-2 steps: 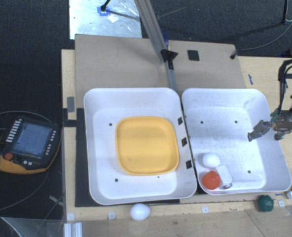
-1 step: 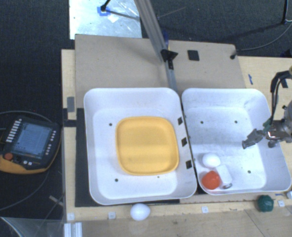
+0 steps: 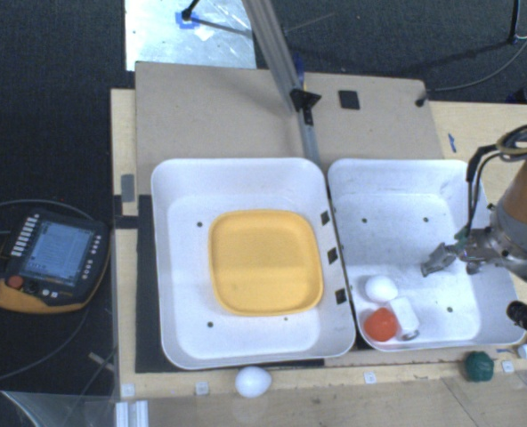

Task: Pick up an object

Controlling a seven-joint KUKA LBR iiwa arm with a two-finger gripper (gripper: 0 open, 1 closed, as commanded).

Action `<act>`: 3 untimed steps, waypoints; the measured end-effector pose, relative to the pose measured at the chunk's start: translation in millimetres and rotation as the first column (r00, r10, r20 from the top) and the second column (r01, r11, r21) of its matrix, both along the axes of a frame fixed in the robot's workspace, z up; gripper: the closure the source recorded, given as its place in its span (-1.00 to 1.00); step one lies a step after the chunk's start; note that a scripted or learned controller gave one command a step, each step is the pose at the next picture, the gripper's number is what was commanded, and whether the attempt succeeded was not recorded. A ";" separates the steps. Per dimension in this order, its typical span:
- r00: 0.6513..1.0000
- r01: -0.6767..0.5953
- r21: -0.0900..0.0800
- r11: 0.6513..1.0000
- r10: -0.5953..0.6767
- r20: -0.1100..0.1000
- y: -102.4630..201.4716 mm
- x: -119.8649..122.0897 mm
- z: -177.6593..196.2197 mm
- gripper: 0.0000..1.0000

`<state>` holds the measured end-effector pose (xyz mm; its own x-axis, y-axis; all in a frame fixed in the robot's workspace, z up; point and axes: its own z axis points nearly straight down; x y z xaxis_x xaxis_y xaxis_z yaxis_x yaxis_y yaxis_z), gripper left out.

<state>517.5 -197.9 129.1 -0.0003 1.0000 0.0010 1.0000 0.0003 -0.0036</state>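
Note:
The right bin holds three small things at its near edge: a white egg-shaped object, an orange-red ball and a small white cylinder lying beside the ball. My gripper hangs over the right side of this bin, up and to the right of the egg and apart from it. The arm's orange band is at the view's right edge. Nothing shows in the gripper.
A yellow square plate lies in the left bin. On the bench in front of the bins are a white egg and a green ball. A teach pendant rests on the floor at left. A slanted metal pole crosses the back.

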 end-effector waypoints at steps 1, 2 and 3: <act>1.000 0.000 -0.002 1.000 0.000 0.005 -0.7 1.3 13.0 1.00; 1.000 0.000 -0.003 1.000 0.000 0.009 -5.1 -1.8 74.1 1.00; 1.000 0.000 -0.002 1.000 0.000 0.005 -5.2 -1.3 85.8 1.00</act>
